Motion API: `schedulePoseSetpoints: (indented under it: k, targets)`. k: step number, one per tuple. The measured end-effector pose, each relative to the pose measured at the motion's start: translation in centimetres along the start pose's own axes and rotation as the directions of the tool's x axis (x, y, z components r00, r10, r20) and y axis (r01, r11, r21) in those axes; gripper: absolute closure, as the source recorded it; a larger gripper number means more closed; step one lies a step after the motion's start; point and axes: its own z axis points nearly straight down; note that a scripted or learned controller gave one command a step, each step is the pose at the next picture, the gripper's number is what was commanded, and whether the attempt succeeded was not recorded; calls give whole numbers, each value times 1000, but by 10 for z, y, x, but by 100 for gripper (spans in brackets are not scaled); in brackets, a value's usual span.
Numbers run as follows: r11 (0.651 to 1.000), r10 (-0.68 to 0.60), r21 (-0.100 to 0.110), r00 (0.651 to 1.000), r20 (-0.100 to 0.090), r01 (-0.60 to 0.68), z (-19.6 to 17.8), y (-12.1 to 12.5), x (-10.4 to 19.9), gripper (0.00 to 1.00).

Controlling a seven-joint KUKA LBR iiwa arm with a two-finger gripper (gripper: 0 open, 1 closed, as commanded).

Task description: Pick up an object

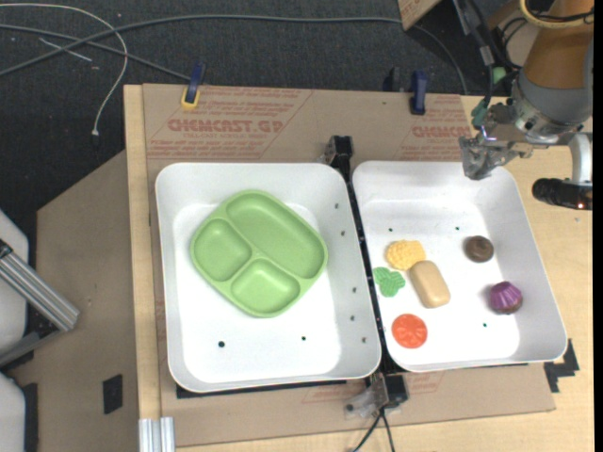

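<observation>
The right bin [443, 191] holds several small toy foods: a yellow corn-like piece [405, 252], a tan bread-like block [430, 283], a green leafy piece [388, 282], an orange-red round piece [409, 330], a brown ball [479, 249] and a purple piece [505, 297]. My gripper [479, 161] hangs over the bin's far right corner, well apart from every object. Nothing shows between its fingers, and I cannot make out how they stand.
The left bin [179, 337] carries a light green divided plate [258, 251]. Blue clamps [194, 83] [417, 92] hold the cardboard base at the back. Cables lie on the dark floor [85, 45] at the top left.
</observation>
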Motion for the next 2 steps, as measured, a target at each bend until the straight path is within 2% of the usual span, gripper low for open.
schedulePoseSetpoints:
  k: [1,2]
  targets:
    - [1000,-3,-15,1000,3,3,-10,2,0,0]
    - [1000,-2,-14,1000,2,2,50,3,1,0]
